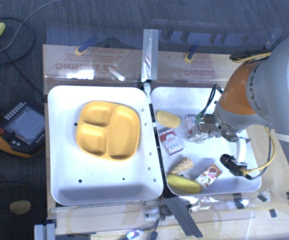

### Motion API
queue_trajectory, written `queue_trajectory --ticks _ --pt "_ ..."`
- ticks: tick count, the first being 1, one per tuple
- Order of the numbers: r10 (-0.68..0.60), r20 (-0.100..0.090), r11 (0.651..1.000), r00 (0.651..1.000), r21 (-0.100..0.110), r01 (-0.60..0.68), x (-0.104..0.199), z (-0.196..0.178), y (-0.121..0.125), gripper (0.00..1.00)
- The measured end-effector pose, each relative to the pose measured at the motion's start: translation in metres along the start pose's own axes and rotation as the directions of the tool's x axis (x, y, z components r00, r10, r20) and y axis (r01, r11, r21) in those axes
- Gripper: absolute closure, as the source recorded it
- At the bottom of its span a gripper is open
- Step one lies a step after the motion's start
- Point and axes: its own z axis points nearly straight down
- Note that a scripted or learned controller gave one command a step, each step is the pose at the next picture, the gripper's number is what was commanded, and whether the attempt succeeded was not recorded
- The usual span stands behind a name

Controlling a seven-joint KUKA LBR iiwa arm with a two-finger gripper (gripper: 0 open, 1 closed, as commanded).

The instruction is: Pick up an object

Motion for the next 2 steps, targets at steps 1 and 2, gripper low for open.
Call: queue_trajectory --ticks 1,2 --pt "-0.036 -0.001 0.999 0.999 -0.008 0.036 0.0036 0.0074 -0.0451 1.00" --pt "-0.038 -0.002 0.999 0.999 -0.003 0.038 0.0047 0.0093 -0.0461 0.00"
